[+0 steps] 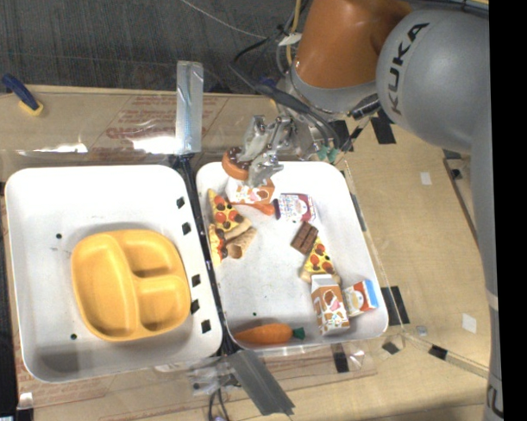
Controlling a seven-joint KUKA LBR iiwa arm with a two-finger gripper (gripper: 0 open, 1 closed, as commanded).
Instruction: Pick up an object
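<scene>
Where the camera view looks down on both bins, gripper (260,155) poised over the far-left corner of the right bin (354,212), at its rim; cannot tell how the claw stands. Directly beneath and just toward the bin's middle, a clutter: a toy doughnut (235,166) at the rim, a pizza slice (226,217) just below, long axis running along the bin's left wall. Likeliest target judged to be that near heap, straight down. Toy carrot (263,335) well apart at the near wall. Yellow divided tray (130,293) in the left bin (23,257).
</scene>
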